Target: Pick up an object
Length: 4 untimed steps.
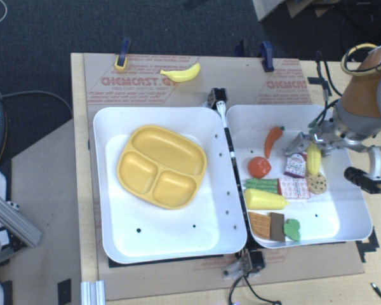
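While the grey arm with the orange band (363, 94) is reaching into the right-hand white bin (343, 224), the two-finger gripper (312, 146) is sitting low over the cluster of toy food at that bin's far side. Whether it is open or closed cannot be told, and nothing can be confirmed in its grasp.

Taking the round red plastic tomato (259, 166) as the landmark, the likeliest target, a small yellow banana-shaped piece (314, 159), is lying to its right, directly at the gripper. It is touching a red-and-white printed packet (295, 166), so the grasp should be centred on the yellow piece alone and should close across its narrow width. The lift should be straight up, since crowding makes a double pick or a slip likely.

Counted in the right bin:
- one tomato;
- one orange-red carrot-shaped piece (272, 141), above the tomato;
- one green bean pod (261, 185) and one yellow corn-like block (264, 199), below it;
- one speckled cookie (317, 183), to its lower right;
- one waffle-brown square (259, 223), one dark brown bar (277, 226) and one green leafy piece (293, 229), further below.

One yellow three-compartment plastic tray (162, 165) is lying in the left-hand white bin (114, 227). One yellow banana (181, 74) is resting on the cardboard bench top (146, 81).
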Each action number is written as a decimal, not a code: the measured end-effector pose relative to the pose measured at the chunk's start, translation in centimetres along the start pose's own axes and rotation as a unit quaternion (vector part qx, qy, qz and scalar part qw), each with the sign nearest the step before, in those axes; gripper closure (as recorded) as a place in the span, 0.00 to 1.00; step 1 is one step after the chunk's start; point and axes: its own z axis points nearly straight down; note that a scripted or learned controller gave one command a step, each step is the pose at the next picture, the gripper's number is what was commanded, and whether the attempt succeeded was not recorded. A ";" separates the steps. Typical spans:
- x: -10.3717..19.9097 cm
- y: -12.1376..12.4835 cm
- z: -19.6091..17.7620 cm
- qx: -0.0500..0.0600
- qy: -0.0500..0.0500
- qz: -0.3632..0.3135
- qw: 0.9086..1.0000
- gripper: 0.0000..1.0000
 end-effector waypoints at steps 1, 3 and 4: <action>-0.2 0.3 -1.6 -0.007 -0.004 -0.001 1.000 1.00; -1.0 0.3 -13.2 -0.003 -0.004 0.000 1.000 1.00; 4.9 1.3 -12.7 0.001 -0.001 -0.002 1.000 1.00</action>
